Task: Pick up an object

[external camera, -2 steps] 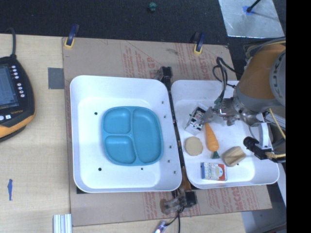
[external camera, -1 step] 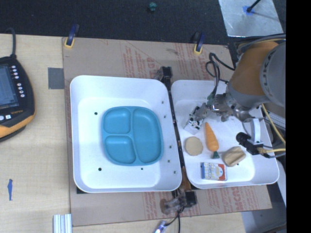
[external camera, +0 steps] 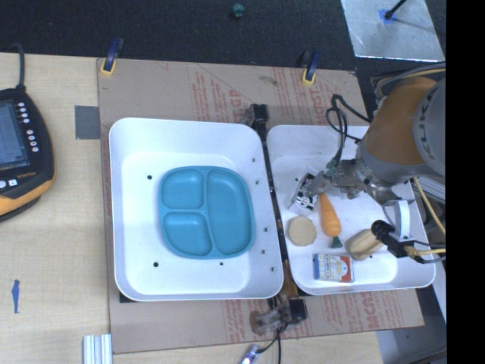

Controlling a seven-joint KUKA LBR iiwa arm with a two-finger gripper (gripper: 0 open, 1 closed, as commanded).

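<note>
My gripper (external camera: 305, 192) hangs low in the right bin (external camera: 284, 150), near its left-middle part, with its fingertips just left of an orange carrot (external camera: 330, 214). A round tan disc (external camera: 301, 230) lies just below the gripper. A tan wooden block (external camera: 363, 243) sits to the right of the carrot. A small white carton with red and blue print (external camera: 333, 267) lies at the bin's front. The fingers look slightly apart, with nothing seen between them.
The left bin (external camera: 125, 203) holds a blue divided plate (external camera: 206, 210). A teach pendant (external camera: 19, 150) lies on the bench at far left. Clamps (external camera: 111, 55) hold the cardboard at the back.
</note>
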